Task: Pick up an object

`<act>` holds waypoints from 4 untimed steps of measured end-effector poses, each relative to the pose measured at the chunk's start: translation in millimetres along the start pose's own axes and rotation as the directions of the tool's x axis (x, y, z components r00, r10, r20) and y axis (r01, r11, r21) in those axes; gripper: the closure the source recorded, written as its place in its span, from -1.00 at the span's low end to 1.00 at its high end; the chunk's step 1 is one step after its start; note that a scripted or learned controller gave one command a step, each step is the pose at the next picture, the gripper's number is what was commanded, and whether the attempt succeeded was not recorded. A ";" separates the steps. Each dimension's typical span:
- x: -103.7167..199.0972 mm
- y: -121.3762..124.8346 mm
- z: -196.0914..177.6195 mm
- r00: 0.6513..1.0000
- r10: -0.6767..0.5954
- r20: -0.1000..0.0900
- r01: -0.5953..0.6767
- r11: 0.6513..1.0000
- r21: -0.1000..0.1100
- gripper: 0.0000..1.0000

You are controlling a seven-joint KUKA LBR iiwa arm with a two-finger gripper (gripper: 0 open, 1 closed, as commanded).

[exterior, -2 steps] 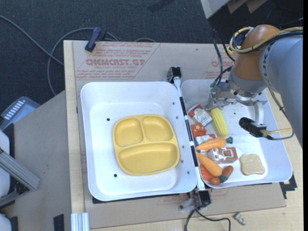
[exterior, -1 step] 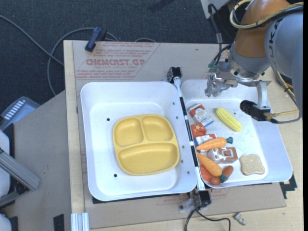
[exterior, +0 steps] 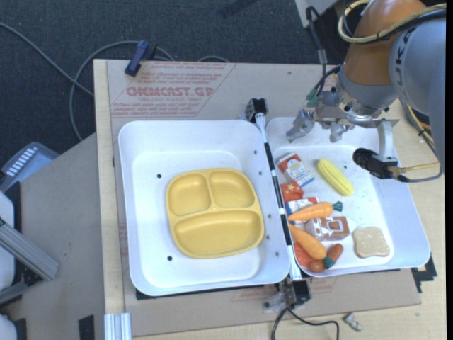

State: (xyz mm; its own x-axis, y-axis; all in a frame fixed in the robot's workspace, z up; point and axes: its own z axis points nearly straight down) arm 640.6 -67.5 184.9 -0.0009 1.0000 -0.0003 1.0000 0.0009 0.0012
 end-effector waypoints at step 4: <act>-108.5 -85.0 90.4 1.000 0.002 0.001 -0.002 1.000 -0.001 1.00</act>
State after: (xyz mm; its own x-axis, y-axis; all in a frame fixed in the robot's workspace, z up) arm 555.7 -176.1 94.4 0.0008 1.0000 -0.0008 1.0000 -0.0008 0.0019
